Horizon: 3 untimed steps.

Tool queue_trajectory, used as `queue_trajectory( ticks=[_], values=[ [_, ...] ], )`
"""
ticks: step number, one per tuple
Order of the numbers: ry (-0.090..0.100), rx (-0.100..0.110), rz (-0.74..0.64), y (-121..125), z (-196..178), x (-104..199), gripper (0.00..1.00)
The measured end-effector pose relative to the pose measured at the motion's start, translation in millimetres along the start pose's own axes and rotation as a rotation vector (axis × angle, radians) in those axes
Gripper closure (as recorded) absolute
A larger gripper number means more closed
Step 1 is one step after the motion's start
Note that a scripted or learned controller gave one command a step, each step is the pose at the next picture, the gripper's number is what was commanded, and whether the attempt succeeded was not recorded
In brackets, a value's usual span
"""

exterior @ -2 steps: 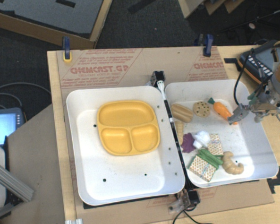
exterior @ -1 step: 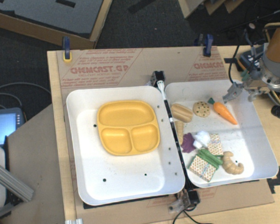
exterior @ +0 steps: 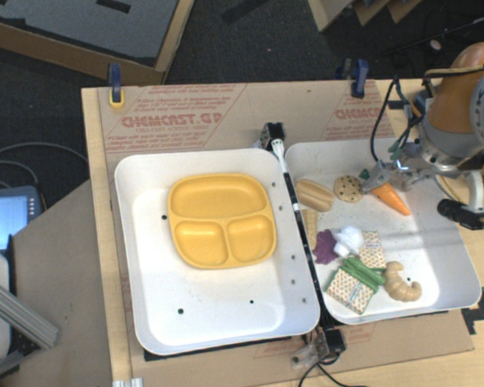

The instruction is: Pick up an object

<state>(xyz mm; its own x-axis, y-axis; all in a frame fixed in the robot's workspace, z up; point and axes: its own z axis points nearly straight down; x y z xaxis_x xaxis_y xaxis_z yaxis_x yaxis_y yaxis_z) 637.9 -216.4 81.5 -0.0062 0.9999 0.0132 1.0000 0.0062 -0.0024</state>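
Beneath the bins, a brown board point(exterior: 180, 110) reads "CHEMCAST GP" in red. To the left of the gripper point(exterior: 385, 174), the left bin point(exterior: 148, 260) holds a yellow divided plate point(exterior: 221, 218). Just below the gripper lies a carrot point(exterior: 392, 199), beside a cookie point(exterior: 349, 188); whether anything is gripped cannot be told. Dark carpet surrounds the bench.

yellow divided tray point(exterior: 221, 218) lies in the left bin point(exterior: 151, 309).

The grey arm point(exterior: 458, 114) reaches in from the right, its hand point(exterior: 386, 178) lowered.
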Motion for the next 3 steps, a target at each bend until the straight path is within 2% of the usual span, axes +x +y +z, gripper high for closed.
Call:
queue_trajectory(
  ticks=[1, 2, 3],
  values=[
    [-0.01, -0.003, 0.001, 0, -14, -3, 1.0],
    [-0.013, -0.004, 0.002, -13, -4, 64, 1.0],
    [-0.012, -0.018, -0.003, 18, -110, 133, 1.0]
  ],
)
